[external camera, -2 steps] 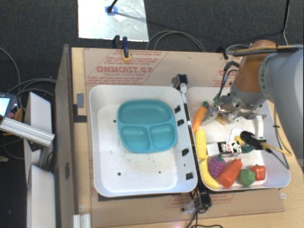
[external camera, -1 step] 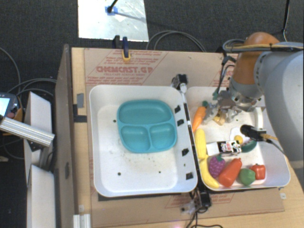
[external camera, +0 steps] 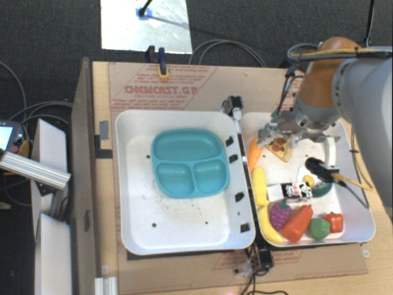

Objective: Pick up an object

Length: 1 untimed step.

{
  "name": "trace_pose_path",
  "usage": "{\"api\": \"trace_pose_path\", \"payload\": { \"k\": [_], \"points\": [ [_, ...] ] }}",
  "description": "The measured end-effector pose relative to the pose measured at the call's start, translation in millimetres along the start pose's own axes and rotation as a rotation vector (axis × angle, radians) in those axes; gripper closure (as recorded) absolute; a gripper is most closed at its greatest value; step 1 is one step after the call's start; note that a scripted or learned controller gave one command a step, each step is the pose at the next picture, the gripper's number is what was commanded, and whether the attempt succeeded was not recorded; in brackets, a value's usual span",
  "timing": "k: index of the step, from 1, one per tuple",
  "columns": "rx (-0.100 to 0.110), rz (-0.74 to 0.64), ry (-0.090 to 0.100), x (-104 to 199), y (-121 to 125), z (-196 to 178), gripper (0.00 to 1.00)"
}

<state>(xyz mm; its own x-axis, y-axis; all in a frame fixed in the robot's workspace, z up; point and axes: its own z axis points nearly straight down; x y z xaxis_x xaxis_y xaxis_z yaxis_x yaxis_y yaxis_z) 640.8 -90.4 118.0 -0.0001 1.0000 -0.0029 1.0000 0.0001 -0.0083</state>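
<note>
Camera view shows the approach step of the pick: the gripper (external camera: pixel 279 133) hangs low over the right bin (external camera: pixel 284 172), at about the 11 o'clock part of that bin, and nothing can be seen gripped in it. Whether it is spread or pressed together I cannot tell, since the wrist hides the tips from this angle.

The likeliest target is the pizza-slice toy (external camera: pixel 281 149), which lies flat on the bin floor just at the gripper's 6 o'clock, very close to it or touching; which of the two is unclear. A carrot (external camera: pixel 253 154) lies at the gripper's 8 o'clock against the bin's left wall, and a banana (external camera: pixel 260 187) sits further toward 7 o'clock. The other toys crowd the 6 o'clock end of the bin, well apart from the gripper.

My judgement is that the next move calls for a short descent centred on the slice, then a close and a straight lift. The flat slice gives little height to pinch, so a miss is possible.

The arm (external camera: pixel 363 85) reaches in from 3 o'clock, its orange band (external camera: pixel 322 72) above the wrist, which points steeply down.
</note>
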Motion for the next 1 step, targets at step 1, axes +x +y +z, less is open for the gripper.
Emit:
{"api": "trace_pose_path", "payload": {
  "k": [1],
  "points": [
    [-0.024,-0.003,0.001,-17.9,-14.0,29.6,0.0]
  ]
}}
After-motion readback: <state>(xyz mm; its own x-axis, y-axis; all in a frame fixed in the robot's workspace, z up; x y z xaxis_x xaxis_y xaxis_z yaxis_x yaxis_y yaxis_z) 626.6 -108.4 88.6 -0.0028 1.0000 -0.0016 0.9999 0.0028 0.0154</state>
